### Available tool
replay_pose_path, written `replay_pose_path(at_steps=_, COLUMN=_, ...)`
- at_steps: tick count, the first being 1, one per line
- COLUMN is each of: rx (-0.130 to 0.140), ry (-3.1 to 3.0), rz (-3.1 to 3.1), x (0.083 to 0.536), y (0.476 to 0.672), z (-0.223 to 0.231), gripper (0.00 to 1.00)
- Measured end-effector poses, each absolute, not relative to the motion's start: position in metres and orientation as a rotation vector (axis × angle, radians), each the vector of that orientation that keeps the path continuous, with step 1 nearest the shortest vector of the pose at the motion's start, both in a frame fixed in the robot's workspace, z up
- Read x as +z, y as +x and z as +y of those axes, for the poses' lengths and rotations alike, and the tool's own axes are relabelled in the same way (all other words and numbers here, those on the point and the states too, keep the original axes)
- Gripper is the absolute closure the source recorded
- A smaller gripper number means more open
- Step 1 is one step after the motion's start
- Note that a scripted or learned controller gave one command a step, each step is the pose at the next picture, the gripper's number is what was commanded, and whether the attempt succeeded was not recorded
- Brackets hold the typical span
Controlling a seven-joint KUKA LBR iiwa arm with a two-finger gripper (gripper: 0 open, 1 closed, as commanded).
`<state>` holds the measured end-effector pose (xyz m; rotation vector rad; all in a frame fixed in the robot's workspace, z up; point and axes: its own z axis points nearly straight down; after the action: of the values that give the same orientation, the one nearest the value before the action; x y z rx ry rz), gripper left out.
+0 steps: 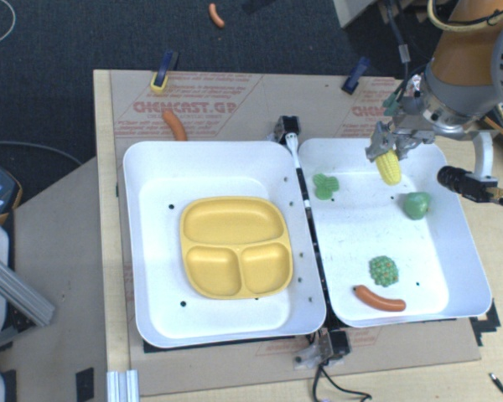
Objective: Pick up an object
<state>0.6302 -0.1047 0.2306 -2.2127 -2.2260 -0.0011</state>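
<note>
The end effector (389,155) is closed on a small toy corn (389,169), lifted over the right bin (453,296). It looks light, hard and smooth; a grip across its middle seems best.

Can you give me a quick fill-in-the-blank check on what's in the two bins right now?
1. The fingers grip a piece of ____ above the right bin.
2. The left bin holds a ____ divided tray.
3. The sausage in the right bin lies just below the ____.
4. The divided tray has ____ compartments.

Missing words: corn; yellow; broccoli; three.
</note>
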Motion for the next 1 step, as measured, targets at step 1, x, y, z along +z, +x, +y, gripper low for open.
replay_pose_path(at_steps=1, rx=-0.004, ry=-2.216, rz=-2.228, x=0.2382, y=0.6355, z=-0.0532, gripper=1.00)
